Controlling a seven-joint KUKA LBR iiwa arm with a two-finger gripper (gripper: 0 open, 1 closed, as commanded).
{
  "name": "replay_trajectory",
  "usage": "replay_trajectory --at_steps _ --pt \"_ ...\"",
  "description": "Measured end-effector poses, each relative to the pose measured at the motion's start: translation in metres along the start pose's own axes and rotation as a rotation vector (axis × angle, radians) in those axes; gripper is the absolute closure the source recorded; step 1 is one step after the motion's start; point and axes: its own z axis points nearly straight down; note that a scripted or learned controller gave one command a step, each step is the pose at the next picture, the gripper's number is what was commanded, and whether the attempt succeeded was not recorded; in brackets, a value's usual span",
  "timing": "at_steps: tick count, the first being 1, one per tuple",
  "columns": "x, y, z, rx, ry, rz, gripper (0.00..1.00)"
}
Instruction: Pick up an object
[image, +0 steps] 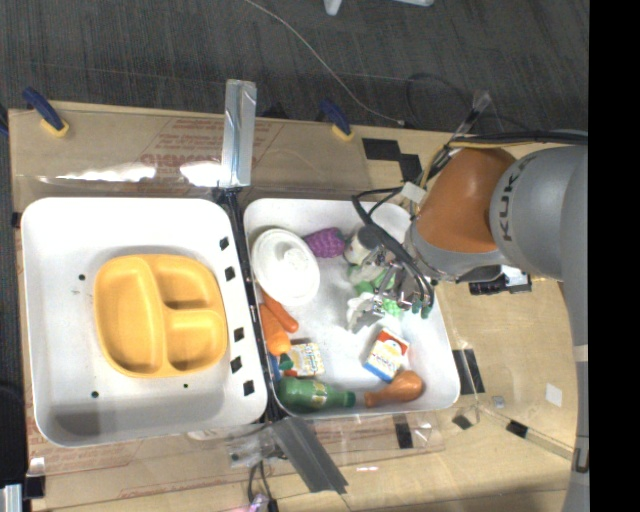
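Observation:
My gripper (378, 298) hangs low inside the right bin (440, 350), below the grey arm with its orange band (460, 205). Its metal fingers point down and left, near a small green item (366, 287) just under them. Whether anything sits between the fingers cannot be made out. Around it lie a white bowl (285, 263), a purple toy (325, 241), a small red and white box (386, 355), a brown piece (396, 388), a green bottle (312, 395), an orange carrot (279, 318) and a small yellow packet (306, 359).
The left bin (50, 330) holds a yellow divided tray (160, 312). A metal strip (238, 135) stands at the divider between the bins. Cables trail behind the arm at the top right. Blue clamps (45, 110) hold the cardboard base.

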Motion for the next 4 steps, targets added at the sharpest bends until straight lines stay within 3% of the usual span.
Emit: replay_trajectory --at_steps 1,2,3,4 --pt "0.001 -0.001 0.000 -0.001 0.001 0.049 0.00" --pt "0.005 0.039 0.001 -0.001 0.006 0.254 0.00" --pt "-0.008 0.003 0.000 0.000 0.000 0.342 0.00" --pt "0.045 -0.015 0.001 0.001 0.005 0.438 0.00"
